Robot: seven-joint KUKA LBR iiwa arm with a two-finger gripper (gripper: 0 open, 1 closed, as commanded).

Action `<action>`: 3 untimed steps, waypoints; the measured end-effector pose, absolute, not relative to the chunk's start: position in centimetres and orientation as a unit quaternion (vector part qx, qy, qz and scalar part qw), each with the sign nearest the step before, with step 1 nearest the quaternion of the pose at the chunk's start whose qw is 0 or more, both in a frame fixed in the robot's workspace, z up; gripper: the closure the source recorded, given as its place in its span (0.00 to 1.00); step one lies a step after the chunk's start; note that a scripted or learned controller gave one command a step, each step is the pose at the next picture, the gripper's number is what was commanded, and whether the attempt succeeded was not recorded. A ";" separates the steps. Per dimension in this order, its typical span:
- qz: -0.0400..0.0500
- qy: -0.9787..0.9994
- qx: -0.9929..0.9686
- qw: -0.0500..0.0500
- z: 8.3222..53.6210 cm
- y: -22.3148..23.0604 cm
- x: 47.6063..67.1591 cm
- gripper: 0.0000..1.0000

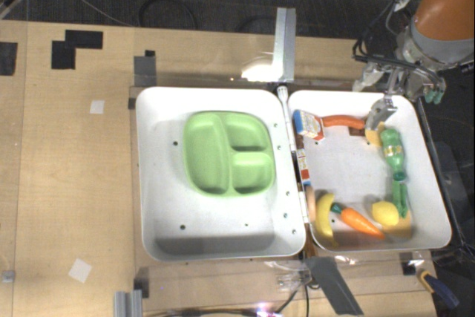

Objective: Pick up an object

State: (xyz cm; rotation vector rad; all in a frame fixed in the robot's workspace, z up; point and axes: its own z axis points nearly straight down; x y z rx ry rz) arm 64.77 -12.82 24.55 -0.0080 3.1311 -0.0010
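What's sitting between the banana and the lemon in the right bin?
In the camera view, a toy carrot lies between the banana and the lemon, its orange body pointing toward the lemon.

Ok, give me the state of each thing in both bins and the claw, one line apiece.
Claw: above the right bin's far end, nothing seen between its fingers.
Green tray: lying flat in the left bin, compartments up.
Green bottle: on its side along the right bin's right wall.
Carrot: lying flat near the front.
Banana: lying at the front left corner.
Lemon: resting at the front right.
Right bin: holding all the loose items.
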 end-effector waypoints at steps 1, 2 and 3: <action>0.001 1.000 -0.002 -0.001 12.3 -13.0 60.0 0.00; 0.001 1.000 -0.030 0.002 9.7 -9.0 50.2 0.00; -0.002 0.983 -0.181 0.007 8.9 -15.2 61.6 0.00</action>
